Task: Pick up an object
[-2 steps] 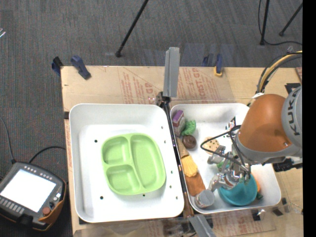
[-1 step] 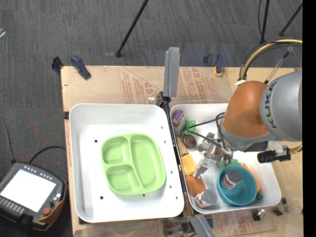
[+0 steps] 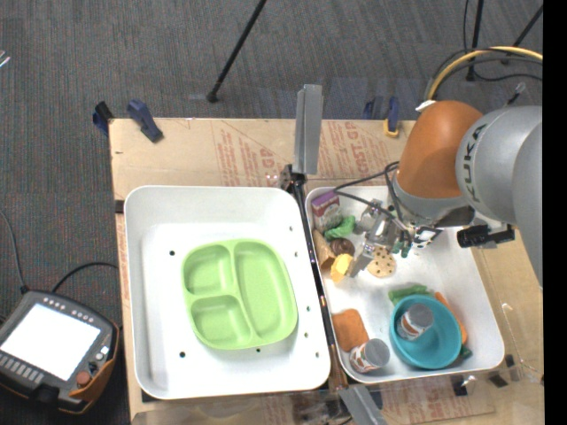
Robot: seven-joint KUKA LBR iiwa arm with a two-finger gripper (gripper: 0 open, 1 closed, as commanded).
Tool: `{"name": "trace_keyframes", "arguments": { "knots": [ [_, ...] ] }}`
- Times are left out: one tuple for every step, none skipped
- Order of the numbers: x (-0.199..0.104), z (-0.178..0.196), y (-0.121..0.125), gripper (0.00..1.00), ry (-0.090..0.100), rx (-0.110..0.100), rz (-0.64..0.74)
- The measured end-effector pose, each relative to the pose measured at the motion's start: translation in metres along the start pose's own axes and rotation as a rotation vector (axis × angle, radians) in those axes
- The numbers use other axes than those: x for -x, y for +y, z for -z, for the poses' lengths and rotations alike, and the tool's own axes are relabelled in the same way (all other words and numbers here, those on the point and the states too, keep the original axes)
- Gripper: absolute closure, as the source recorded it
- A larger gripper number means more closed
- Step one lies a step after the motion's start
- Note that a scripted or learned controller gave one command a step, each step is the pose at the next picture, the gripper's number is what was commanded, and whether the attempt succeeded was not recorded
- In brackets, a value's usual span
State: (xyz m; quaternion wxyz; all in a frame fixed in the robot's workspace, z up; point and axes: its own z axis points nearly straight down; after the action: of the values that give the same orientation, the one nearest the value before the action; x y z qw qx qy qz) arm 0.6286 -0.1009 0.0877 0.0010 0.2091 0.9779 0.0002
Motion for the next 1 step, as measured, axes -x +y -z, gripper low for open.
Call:
{"name": "trace_keyframes", "arguments": {
  "knots": [
    [-0.0515,0.0000,-0.0699,0.00,0.002,0.000,0.123]
  ]
}}
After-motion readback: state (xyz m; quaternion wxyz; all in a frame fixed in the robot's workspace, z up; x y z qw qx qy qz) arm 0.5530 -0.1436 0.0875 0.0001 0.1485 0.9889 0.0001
